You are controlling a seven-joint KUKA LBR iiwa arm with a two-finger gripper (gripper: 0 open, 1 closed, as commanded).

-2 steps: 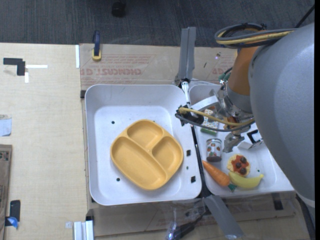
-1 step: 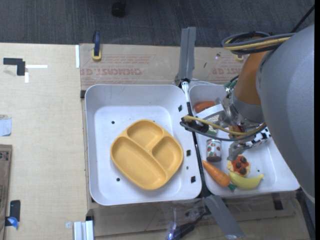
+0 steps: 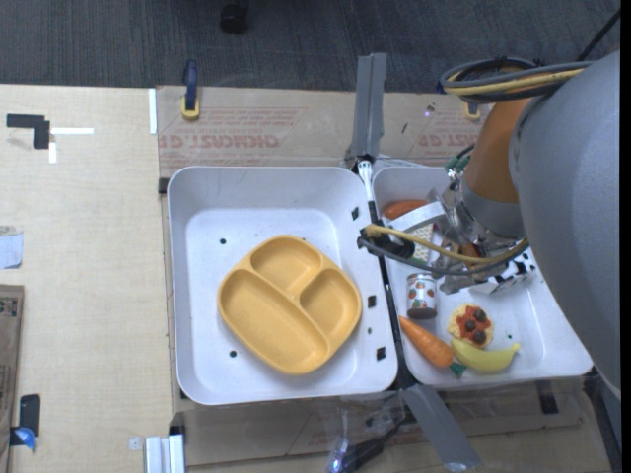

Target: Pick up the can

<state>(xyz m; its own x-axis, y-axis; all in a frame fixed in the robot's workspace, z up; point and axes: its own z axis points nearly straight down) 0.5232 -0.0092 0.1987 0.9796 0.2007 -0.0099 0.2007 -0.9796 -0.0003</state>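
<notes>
Can (image 3: 421,295) stands upright beside carrot (image 3: 427,340): small, rigid, likely slippery; grasp across its sides. Gripper (image 3: 455,254) jaw state cannot be told.

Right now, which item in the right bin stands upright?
The can, small, standing on end by the bin's left wall. The carrot and banana lie flat.

Yellow divided plate (image 3: 289,304) in left bin (image 3: 187,264); carrot (image 3: 430,341), banana (image 3: 485,357) in right.
</notes>
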